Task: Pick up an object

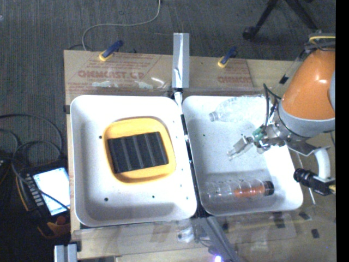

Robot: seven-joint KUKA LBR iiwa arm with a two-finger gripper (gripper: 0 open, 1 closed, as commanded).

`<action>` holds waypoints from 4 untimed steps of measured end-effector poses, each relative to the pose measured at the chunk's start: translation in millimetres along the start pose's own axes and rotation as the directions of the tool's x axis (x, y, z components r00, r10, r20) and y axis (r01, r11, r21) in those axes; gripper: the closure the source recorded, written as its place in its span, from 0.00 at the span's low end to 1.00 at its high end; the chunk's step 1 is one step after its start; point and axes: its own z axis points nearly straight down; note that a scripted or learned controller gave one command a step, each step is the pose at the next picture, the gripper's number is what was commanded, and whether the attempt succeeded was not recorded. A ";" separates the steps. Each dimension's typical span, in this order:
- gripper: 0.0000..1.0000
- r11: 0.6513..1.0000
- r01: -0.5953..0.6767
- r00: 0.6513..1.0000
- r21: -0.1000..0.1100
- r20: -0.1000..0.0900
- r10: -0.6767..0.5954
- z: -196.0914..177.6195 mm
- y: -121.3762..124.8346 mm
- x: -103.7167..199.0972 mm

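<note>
The gripper (238, 147) hangs open, holding nothing, above the right white bin (294, 201); the clear plastic bottle (240, 190) looks light, slippery, best gripped mid-body.

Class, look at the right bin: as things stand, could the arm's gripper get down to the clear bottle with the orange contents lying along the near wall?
Probably yes. The gripper is over the right bin, and bare floor lies between it and the bottle. Nothing covers it; the crumpled clear bottle lies apart. The near wall beside it could crowd one finger.
</note>
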 end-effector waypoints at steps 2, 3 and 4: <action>0.00 1.000 -0.013 1.000 -0.014 0.006 0.013 140.5 -5.6 7.9; 0.00 0.989 -0.150 0.989 -0.012 0.002 0.150 140.7 37.2 -17.0; 0.00 0.949 -0.314 0.949 -0.012 0.006 0.314 141.7 128.4 -68.7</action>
